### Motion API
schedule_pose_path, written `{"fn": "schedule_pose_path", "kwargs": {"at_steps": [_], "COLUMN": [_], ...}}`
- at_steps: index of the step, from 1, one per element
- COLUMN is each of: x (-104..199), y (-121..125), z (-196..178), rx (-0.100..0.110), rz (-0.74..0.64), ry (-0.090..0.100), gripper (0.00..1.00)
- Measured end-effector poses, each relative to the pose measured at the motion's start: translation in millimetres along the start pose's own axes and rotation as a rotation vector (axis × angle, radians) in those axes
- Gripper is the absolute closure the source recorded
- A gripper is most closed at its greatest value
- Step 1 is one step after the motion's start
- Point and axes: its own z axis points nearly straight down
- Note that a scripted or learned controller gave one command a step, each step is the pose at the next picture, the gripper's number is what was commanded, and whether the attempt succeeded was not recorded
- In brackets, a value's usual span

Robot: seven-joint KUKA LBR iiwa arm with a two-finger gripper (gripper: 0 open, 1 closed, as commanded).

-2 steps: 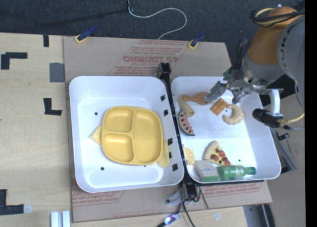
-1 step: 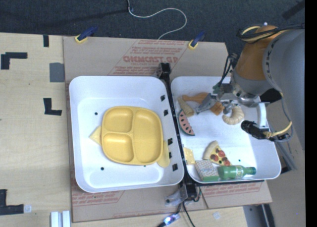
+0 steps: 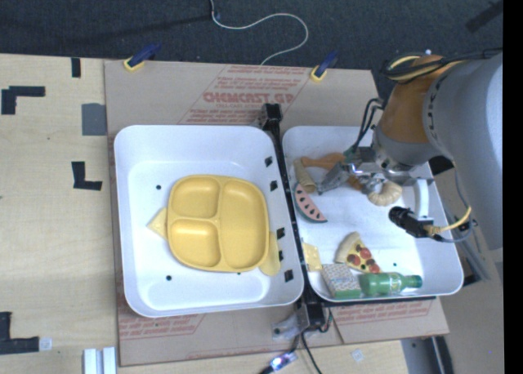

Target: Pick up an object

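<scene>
Hovering claw in right bin, grip state unclear, near striped red watermelon slice.

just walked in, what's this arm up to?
The KUKA arm reaches in from the right over the right bin, its claw low near the bin's upper left. Nothing is visibly between its fingers. Toy food lies scattered there: a watermelon slice, a pizza slice, a green bottle. The left bin holds a yellow divided plate.
</scene>
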Motion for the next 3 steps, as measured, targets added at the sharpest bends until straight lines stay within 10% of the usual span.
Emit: {"fn": "schedule_pose_path", "kwargs": {"at_steps": [1,3], "x": [0,4], "y": [1,0], "z": [-12,-109], "rx": [-0.003,-0.006], "rz": [0.000,0.000], "ry": [-0.001,0.001], "gripper": [1.00,1.00]}}
